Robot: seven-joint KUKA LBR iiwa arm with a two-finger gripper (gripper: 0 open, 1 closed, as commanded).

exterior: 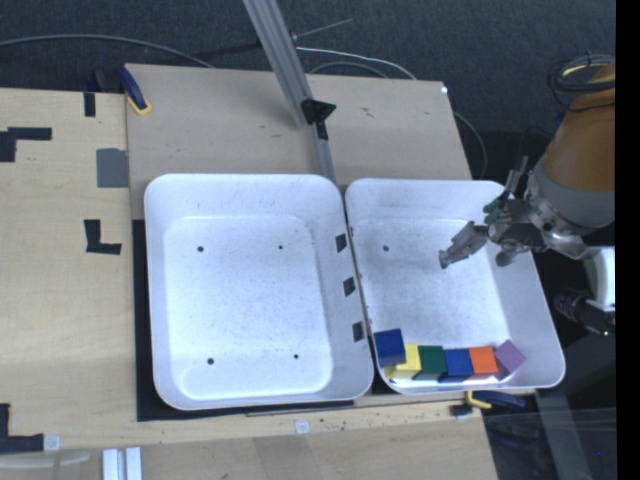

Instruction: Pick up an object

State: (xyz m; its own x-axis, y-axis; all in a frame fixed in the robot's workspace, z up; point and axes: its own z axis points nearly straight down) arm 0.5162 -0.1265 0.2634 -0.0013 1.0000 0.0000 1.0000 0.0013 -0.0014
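Wide pale wooden desk (60, 298) across the frame, dark floor behind. Two white bins side by side: left bin (245, 293) centre-left, right bin (445, 283) centre-right. Grey arm (580, 168) reaching in at right, gripper (462, 250) above the right bin; jaws' state impossible to tell. Coloured blocks (445, 360) lined up along that bin's lower edge. Metal pole (285, 53) slanting at top centre.

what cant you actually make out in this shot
- Gripper, camera view: small and dark over the right bin; whether it is open or shut cannot be told.
- Row of blocks at the right bin's near wall: packed together, so each one's shape and the exact count are unclear.
- Arm: cut off by the view's right edge.
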